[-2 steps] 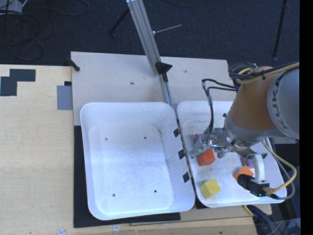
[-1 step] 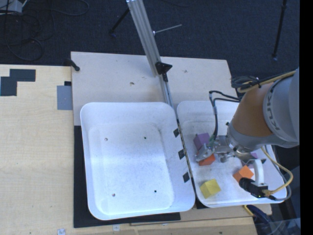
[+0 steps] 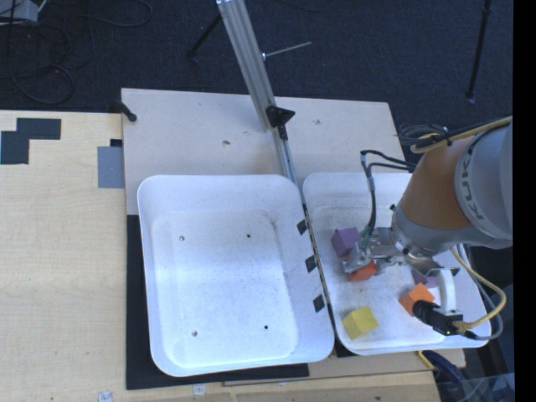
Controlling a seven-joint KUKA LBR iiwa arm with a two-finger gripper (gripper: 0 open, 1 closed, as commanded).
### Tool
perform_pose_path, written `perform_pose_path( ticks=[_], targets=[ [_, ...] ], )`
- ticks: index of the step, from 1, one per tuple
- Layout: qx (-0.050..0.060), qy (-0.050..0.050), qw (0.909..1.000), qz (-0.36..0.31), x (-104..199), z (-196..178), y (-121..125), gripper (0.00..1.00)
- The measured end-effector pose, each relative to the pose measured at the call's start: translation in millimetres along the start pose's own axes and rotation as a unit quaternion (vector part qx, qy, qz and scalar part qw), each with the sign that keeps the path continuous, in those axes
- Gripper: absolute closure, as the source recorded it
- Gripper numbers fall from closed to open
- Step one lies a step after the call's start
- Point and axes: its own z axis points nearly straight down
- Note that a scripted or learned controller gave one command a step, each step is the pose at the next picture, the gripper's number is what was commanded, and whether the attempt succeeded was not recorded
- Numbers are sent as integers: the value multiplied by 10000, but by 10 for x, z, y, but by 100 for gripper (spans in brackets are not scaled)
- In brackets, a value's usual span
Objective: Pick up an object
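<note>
Your gripper (image 3: 362, 260) sits low in the right bin (image 3: 328, 193), about at the bin's centre, with the arm (image 3: 456, 195) reaching in from three o'clock. You cannot tell from this slanted view whether the jaws are spread or pressed together; the wrist body and cabling crowd them.

Candidates lie close by. A purple block (image 3: 344, 240) rests just at eleven o'clock of the gripper, apparently touching or nearly so. A small red-orange piece (image 3: 362, 272) peeks out right beneath it at six o'clock. A yellow block (image 3: 360, 322) sits apart toward six o'clock, and an orange block (image 3: 415, 298) lies at four o'clock, near the bin's lower right rim. The left bin (image 3: 159, 224) lies at nine o'clock.

Watch these risks. With the purple and red-orange things so near each other, the jaws may come down straddling one and shoving the other, so neither seats properly. A pinch on a block's corner would likely slip on the lift. The red-orange piece looks small and flat; the jaws may close above it. The loose black cable (image 3: 371, 182) looping at twelve o'clock could snag on the wrist as it rises.
</note>
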Motion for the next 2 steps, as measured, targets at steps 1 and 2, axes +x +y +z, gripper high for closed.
perform_pose_path(
  ticks=[1,2],
  targets=[
    [-36,13,10000,-50,709,-745,-376,100],
    [-34,-6,10000,-34,1233,-715,25,100]
  ],
)
